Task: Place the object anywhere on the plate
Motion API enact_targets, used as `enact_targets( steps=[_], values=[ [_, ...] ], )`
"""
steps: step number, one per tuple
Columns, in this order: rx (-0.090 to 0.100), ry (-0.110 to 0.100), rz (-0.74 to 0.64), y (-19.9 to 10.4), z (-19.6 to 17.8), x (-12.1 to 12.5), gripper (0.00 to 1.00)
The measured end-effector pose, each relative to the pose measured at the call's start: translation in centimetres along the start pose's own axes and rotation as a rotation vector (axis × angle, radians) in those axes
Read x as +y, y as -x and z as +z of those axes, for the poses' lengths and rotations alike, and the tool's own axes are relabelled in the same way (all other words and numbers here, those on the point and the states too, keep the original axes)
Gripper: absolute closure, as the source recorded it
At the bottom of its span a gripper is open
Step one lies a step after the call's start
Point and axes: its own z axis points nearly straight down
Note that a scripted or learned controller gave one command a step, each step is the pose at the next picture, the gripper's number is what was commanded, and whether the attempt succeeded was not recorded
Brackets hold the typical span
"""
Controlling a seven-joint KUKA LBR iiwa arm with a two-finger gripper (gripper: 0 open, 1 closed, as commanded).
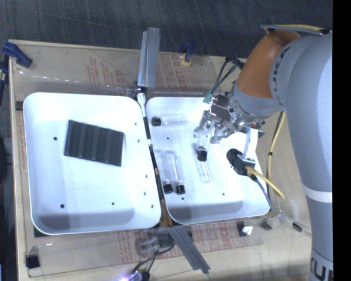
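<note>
In the right bin (254,201), just in front of the gripper (212,134): a small clear tube (204,170) with a black cap (202,155), lying flat on the floor, apart from the gripper. Taken as the thing to move, judged from its nearness. Nearby in the same bin: a pair of like tubes (174,170) side by side, and one more tube (169,120) toward the far wall. In the left bin (41,107): the plate (94,142), dark and ribbed, lying flat, well apart from all tubes.

Gripper state: cannot be told from this slant.

Handling, as a judgement: light, stiff, smooth, round; likely to roll or squirt out under a pinch; possibly brittle if glass. Grasp across the body near the cap, square to the long axis. Apply moderate force only. Keep clear of the neighbouring pair. Lower gently onto the ribs to prevent rolling.
</note>
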Motion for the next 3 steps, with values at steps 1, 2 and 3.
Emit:
enact_targets(
  steps=[1, 2, 3],
  values=[
    [-0.001, 0.003, -0.106, -8.5, -2.4, -3.0, 1.0],
    [-0.004, -0.003, 0.281, -10.9, 1.6, -11.6, 1.0],
    [-0.001, -0.001, 0.977, -13.1, 1.5, -16.1, 1.0]
  ],
)
